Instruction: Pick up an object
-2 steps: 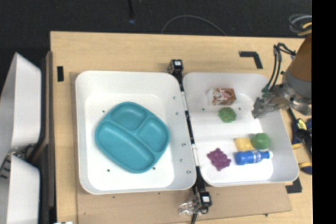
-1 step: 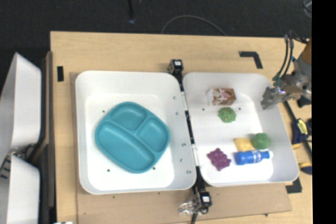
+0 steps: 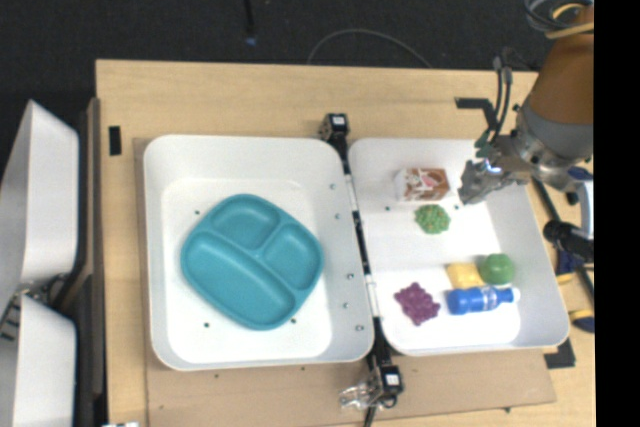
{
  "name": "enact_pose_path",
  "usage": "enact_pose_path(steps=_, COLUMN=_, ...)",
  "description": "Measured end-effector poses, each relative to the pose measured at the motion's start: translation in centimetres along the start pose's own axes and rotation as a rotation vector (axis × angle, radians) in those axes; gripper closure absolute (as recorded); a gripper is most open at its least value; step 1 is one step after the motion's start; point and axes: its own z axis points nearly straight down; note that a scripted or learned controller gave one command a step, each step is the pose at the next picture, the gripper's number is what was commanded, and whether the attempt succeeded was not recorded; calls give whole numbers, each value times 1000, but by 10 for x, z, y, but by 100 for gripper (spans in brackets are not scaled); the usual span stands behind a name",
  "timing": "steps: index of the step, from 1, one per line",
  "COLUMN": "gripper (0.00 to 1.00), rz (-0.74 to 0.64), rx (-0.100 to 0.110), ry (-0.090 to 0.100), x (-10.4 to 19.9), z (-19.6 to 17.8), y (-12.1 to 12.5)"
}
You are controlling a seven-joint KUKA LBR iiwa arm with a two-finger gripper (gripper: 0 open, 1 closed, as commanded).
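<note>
My gripper (image 3: 478,183) over right bin (image 3: 530,330), near its back edge. Can't tell if it grips anything. Snack pack (image 3: 423,183) just left of it. Green ball (image 3: 433,218) below. Grapes (image 3: 417,302), bottle (image 3: 479,299) near front. Blue plate (image 3: 251,260) in left bin (image 3: 165,335).

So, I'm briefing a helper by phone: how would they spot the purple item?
Start at the right-hand white bin, the one the arm reaches over. Go to its near edge, where the purple grape cluster lies left of the blue bottle. It is the bin's one purple, bumpy thing.
</note>
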Motion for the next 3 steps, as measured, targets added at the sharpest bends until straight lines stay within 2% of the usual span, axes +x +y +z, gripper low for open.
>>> enact_pose_path(steps=1, gripper=100, rz=0, rx=-2, ry=0, x=51, z=-13, y=6)
enact_pose_path(steps=3, gripper=100, rz=2, rx=0, ry=-1, x=143, z=-17, y=23)
